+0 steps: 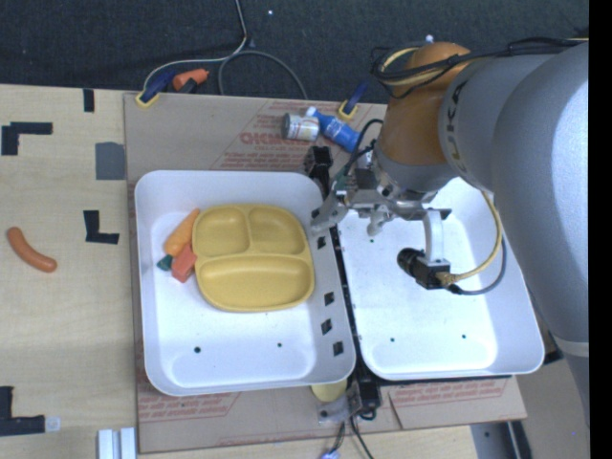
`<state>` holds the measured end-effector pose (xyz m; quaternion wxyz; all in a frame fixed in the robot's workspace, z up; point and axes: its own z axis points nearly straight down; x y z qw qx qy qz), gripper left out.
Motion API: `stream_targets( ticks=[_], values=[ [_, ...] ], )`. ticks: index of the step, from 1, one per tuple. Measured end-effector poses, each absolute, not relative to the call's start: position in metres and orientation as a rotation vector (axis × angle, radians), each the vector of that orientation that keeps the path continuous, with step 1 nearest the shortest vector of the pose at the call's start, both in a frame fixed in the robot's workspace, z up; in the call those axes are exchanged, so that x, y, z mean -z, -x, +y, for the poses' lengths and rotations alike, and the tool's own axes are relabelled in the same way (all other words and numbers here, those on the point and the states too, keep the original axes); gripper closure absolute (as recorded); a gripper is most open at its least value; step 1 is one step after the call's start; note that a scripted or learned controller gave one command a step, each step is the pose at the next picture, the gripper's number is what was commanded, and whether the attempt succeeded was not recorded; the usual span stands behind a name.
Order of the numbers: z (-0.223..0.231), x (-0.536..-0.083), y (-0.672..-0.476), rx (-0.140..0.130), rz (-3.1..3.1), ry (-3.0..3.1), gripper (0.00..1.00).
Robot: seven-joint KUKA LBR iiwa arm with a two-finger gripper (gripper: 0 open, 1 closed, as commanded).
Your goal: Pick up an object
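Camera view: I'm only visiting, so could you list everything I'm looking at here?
Left bin: 1, white, centre of bench.
Right bin: 1, white, beside the left bin.
Divided plate: 1, yellow, in the left bin.
Carrot-like toy: 1, orange, in the left bin, at the plate's left edge.
Sausage-shaped toy: 1, orange-red, on the bench, far left, outside the bins.
Clamp: 1, orange-handled, at the cardboard's top left corner.
Arm: 1, grey with an orange band, reaching in from the right.
Gripper: 1, metal, over the right bin's upper left corner.
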<state>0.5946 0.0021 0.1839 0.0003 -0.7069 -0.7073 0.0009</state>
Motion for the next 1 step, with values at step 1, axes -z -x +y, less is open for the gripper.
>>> stream_targets(
  ticks=[1],
  values=[
    [-0.0682, -0.1841, -0.5281, -0.008, -2.212, 2.227, 0.00]
  ],
)
